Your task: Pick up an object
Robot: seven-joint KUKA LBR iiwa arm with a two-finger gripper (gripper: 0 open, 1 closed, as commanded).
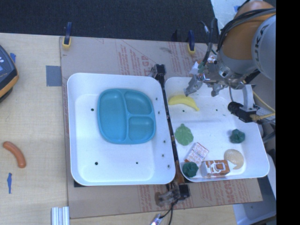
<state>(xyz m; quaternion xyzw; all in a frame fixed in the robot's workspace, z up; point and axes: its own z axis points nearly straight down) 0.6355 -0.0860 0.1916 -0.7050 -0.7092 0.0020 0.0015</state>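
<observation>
Blue divided plate (126,116) lies in left white bin (82,168); sausage (15,153) on bare wood bench (33,121) left of bins; dark device with orange edge (6,74) at left edge; grey tape square (53,75) near bin's upper left corner.

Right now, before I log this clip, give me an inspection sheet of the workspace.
Surface: wooden bench with cardboard sheet under two white bins.
Job's things: right bin holds yellow banana, light green piece, dark green pieces and, small packet, small carton, pale round item.
Clutter: blue divided plate in left bin; sausage on the bench.
Grippers: gripper above the right bin's far end, near the banana, holding nothing.
Cables: black cables along the arm.
Surroundings: dark floor; clamps.
</observation>
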